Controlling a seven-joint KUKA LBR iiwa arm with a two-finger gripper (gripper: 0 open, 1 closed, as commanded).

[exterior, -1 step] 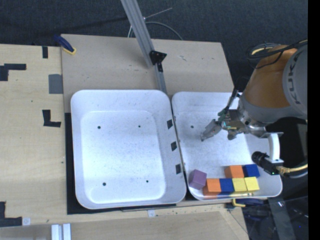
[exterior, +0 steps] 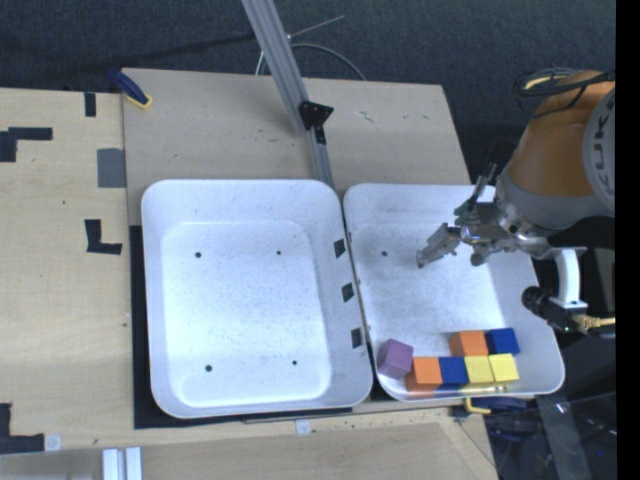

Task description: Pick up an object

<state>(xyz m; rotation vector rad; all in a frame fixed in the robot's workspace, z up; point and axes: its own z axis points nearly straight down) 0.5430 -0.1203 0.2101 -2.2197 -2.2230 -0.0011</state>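
Note:
Several small blocks lie in a cluster at the near edge of the right bin (exterior: 400,218): a purple one (exterior: 396,356) at the left, then an orange one (exterior: 427,370), a blue one (exterior: 453,370) and two yellow ones (exterior: 491,368), with another orange (exterior: 467,344) and blue (exterior: 502,341) just behind. My gripper (exterior: 451,257) hangs over the middle of the right bin, well behind the blocks. Its fingers are spread apart with nothing between them.
The left bin (exterior: 160,208) stands beside the right one, with black clips along the shared rim. A slanted metal pole (exterior: 280,53) rises behind the bins. The arm's orange band (exterior: 555,138) comes in from the right.

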